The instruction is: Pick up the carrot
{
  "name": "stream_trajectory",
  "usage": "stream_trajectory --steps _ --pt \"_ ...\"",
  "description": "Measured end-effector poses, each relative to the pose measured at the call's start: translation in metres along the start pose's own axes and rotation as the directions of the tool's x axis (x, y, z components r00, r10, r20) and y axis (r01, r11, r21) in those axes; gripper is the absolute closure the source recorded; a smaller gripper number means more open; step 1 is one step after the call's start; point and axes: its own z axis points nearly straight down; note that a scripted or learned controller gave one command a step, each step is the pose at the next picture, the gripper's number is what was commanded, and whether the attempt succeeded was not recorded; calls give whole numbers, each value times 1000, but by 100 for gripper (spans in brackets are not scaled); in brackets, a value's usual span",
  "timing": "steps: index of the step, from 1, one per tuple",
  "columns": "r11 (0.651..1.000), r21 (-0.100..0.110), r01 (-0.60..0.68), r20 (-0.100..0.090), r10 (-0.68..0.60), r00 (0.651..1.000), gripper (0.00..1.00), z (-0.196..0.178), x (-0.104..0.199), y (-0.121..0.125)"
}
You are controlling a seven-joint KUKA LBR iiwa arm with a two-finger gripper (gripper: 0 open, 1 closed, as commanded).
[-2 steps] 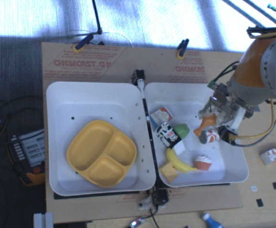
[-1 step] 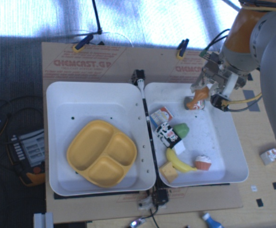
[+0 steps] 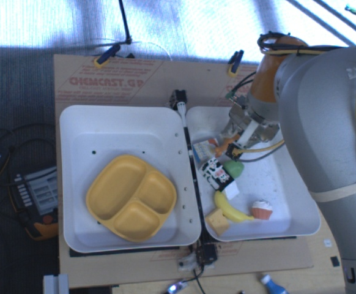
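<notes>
While lowered into the right bin [image 3: 273,179], parked with jaws over that bin's upper middle, at the end of the grey arm [image 3: 315,109] and below its orange band [image 3: 266,83]. Cannot tell jaw state: tips hidden among clutter and cabling, so neither released nor clenched recorded.

Logged carrot [image 3: 227,144] as a small orange piece right at the jaws' tip, touching or just beside it; cannot tell whether between the jaws, so no hold claimed.

Logged around the jaws, in the same bin:
- just below the jaws: green round item [image 3: 233,168], touching or nearly touching the carrot's lower side.
- below and slightly toward view left of the jaws: black-and-white packet [image 3: 216,172], lying against the green item.
- toward view left of the jaws, near the bin divider: small pale scrap with orange on it [image 3: 204,146]; identity unclear.
- well below the jaws: banana [image 3: 231,207], curved, with a tan block [image 3: 218,222] touching its lower-left end.
- below and to view right of the jaws: cupcake [image 3: 262,210], just beside the banana's right tip.

Logged far to view left of the jaws: left bin [image 3: 104,127] holding a yellow divided plate [image 3: 132,196] with three compartments, lying flat.

Both bins seated side by side on the brown worktop [image 3: 104,81].
</notes>
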Motion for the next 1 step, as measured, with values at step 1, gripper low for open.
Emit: stream_trajectory --steps 1 --pt "921 -3 -390 -4 390 921 100 -128 -13 -4"
